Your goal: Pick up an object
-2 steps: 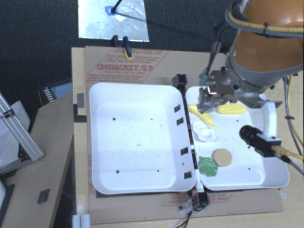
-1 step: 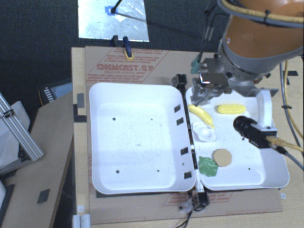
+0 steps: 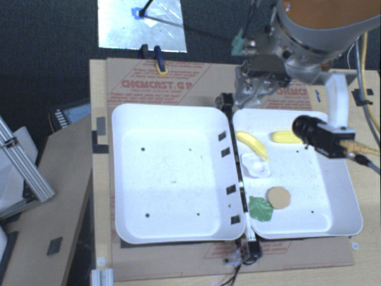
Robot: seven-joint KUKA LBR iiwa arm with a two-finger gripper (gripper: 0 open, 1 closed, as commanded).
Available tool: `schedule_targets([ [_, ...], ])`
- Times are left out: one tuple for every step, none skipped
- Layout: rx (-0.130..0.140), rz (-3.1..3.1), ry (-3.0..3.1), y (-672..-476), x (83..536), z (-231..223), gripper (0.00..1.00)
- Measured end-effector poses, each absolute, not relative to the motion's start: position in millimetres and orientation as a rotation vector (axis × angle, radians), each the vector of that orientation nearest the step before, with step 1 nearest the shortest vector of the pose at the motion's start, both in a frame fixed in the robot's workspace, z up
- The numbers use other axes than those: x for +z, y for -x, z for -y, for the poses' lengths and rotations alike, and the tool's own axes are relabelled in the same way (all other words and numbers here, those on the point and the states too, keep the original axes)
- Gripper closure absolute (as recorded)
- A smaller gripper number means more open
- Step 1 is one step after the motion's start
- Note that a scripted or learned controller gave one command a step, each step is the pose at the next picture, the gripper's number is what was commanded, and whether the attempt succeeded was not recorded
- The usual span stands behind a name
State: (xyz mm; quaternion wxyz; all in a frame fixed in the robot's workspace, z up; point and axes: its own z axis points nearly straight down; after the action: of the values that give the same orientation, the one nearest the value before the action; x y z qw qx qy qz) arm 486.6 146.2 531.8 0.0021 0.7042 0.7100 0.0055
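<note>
The right bin (image 3: 324,189) holds several small objects. A yellow banana (image 3: 252,144) lies near its left wall, and a second yellow piece (image 3: 285,137) lies to the right of it. Just below the banana is a white object (image 3: 256,167). A tan round disc (image 3: 278,197) and a green piece (image 3: 260,209) sit near the front left corner. My gripper (image 3: 255,91) hangs above the back left edge of this bin, well above the objects and touching none of them. Nothing shows in its grasp.
The left bin (image 3: 172,171) stands beside the right one, with a black divider strip (image 3: 233,159) between them. A black cylindrical device (image 3: 321,137) on the arm overhangs the right bin's back right. Both bins rest on cardboard (image 3: 161,82).
</note>
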Motion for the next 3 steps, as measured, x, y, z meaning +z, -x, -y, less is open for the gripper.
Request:
schedule_targets([
  [0.009,-2.231,-2.209,-486.8,539,-144,1.00],
  [0.012,-2.237,-2.203,-487.2,550,-144,1.00],
  [0.015,-2.242,-2.197,-487.6,561,-144,1.00],
])
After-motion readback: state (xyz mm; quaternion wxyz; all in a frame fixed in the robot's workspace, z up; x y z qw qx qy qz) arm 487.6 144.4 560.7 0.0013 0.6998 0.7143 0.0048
